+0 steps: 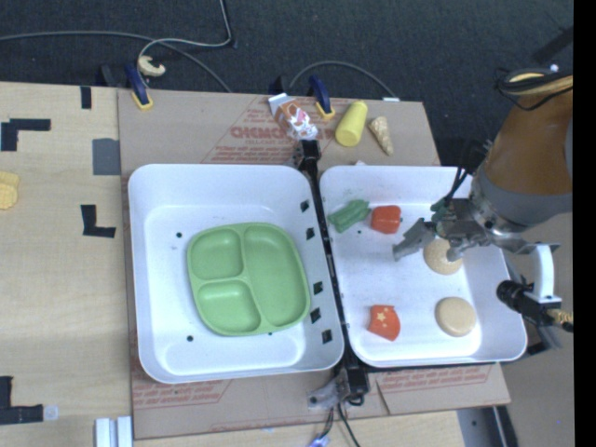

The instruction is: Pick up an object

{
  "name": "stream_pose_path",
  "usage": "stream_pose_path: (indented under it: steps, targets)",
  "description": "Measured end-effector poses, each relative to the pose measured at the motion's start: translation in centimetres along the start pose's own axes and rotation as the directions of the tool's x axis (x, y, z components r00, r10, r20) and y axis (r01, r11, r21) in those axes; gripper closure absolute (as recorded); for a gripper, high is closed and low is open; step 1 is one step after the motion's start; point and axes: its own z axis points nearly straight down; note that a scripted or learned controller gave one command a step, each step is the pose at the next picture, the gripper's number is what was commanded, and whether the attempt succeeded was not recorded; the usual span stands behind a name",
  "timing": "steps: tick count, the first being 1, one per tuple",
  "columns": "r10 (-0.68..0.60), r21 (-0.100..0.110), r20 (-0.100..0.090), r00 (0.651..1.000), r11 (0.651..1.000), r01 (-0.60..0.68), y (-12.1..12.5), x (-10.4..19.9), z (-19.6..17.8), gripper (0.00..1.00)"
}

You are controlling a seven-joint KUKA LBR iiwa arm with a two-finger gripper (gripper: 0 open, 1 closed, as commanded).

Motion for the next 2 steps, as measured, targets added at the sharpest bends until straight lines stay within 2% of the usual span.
stream_pose_path:
  steps: [1, 2]
  targets:
    - [-0.001, 0.002, -0.001, 1.000, 1.000, 0.001, 5.9, -0.7, 6.1, 0.00]
    - [-0.001, -0.007, 0.001, 1.000, 1.000, 0.001, 11.3, -0.3, 15.3, 0.00]
